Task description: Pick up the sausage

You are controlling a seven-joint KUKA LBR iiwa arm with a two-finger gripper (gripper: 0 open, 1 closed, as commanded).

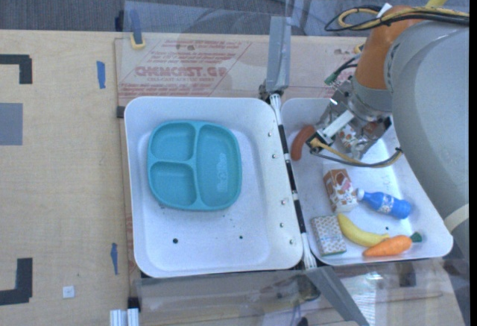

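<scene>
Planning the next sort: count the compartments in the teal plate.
3 in the teal plate, in the left bin: one upper left, one lower left, one large along its right side.

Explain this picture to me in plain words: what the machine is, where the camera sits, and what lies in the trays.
One camera looks down at a slant on a bench with two shallow white bins. The grey robot arm with the orange band reaches in from the right; its pincer hangs low over the right bin, beside the reddish-brown sausage. I cannot tell whether it holds anything. That bin also has a small carton, a blue bottle, a banana, a carrot and a sponge. The left bin holds a teal divided plate.
</scene>
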